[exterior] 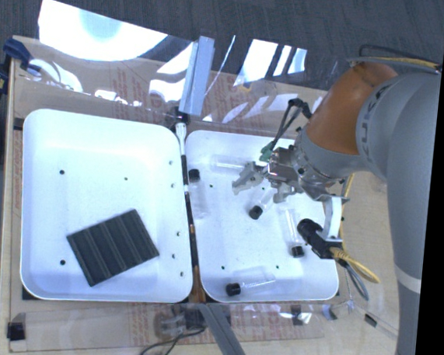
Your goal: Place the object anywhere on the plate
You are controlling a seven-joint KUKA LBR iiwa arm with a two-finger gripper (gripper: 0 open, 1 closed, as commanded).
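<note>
- We saw the dark grey ribbed rectangular plate (112, 246) lying flat in the left shallow white bin (47, 129), towards its near edge.
- Clear plastic tubes with black caps (255, 212) (several, scattered) lay in the right white bin (215, 285).
- The two-finger gripper (262, 180) hovered over that bin's far half; we could not tell its state.

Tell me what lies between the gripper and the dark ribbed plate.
In the camera view, between the gripper and the dark ribbed plate lie bare white bin floor and the two bins' adjoining rims, with a small black-capped clear vial beside them.
</note>
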